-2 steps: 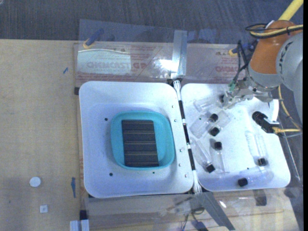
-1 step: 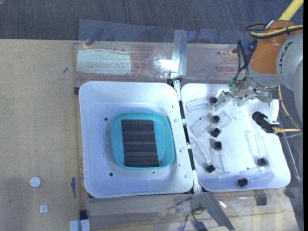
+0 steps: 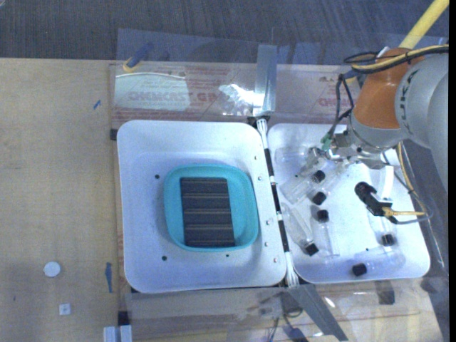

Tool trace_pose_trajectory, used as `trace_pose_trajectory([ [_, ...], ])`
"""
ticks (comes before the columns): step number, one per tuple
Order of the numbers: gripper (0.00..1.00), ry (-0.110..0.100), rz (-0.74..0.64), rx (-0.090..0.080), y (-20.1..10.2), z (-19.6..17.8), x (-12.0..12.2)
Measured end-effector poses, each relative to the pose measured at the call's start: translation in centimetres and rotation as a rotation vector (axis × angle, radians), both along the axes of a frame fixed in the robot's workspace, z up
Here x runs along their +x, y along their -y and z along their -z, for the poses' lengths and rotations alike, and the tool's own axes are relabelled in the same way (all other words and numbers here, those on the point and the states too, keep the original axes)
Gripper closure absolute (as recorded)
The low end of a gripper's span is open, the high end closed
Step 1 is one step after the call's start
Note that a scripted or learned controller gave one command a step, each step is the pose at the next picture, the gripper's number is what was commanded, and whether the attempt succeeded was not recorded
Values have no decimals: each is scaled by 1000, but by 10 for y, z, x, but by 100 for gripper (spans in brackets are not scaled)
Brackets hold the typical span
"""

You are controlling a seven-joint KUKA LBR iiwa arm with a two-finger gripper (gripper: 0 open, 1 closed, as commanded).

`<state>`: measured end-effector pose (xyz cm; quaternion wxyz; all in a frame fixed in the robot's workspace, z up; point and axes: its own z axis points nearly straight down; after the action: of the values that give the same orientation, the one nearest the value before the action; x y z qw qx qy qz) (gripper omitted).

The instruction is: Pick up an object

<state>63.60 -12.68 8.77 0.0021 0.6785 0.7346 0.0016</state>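
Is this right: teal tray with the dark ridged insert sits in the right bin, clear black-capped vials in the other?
Not quite. The camera view shows the teal tray with its dark ridged insert in the left bin. The clear black-capped vials lie in the right bin.

End effector (image 3: 335, 150) over clear vials (image 3: 313, 184)

White bins: two, the left bin (image 3: 135, 191) and the right bin (image 3: 413, 258). Teal tray (image 3: 171, 205): one, holding one dark ribbed block (image 3: 206, 211). Clear vials with black caps (image 3: 318, 191): several in the right bin, exact count unclear.
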Motion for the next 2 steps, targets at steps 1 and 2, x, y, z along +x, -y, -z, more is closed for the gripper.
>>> trace_pose_trajectory([
  [1,100,5,2,1,0,-11,2],
  [2,100,-2,-283,0,20,0,30],
])
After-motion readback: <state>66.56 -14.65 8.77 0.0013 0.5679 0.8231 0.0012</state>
